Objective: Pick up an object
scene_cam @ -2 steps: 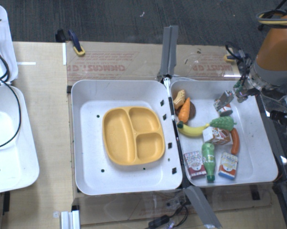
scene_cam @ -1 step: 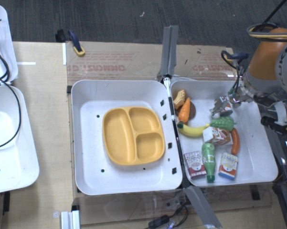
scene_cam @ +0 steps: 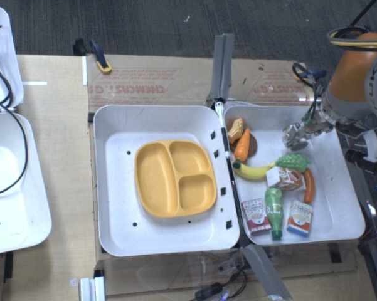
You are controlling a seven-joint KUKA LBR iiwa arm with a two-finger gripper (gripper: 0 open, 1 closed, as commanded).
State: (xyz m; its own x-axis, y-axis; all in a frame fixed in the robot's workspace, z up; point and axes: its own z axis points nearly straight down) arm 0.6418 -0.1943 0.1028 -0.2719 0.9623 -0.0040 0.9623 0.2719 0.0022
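Observation:
The right bin (scene_cam: 339,162) holds several toy foods: a bread piece (scene_cam: 236,128), a carrot (scene_cam: 242,144), a banana (scene_cam: 254,170), a green leafy vegetable (scene_cam: 292,162), a small brown-and-white box (scene_cam: 286,179), a red sausage (scene_cam: 309,185), a green bottle (scene_cam: 274,212), a red-and-white carton (scene_cam: 254,212) and an orange-and-blue carton (scene_cam: 300,218). My gripper (scene_cam: 296,137) hangs over the bin's far middle, just beyond the green vegetable. I see no object in it.
The left bin (scene_cam: 113,168) holds a yellow divided plate (scene_cam: 174,177). A grey post (scene_cam: 223,68) rises behind the wall shared by the two bins. The orange-banded arm (scene_cam: 354,74) enters from the right. A white fixture with a black cable (scene_cam: 6,155) stands at the far left.

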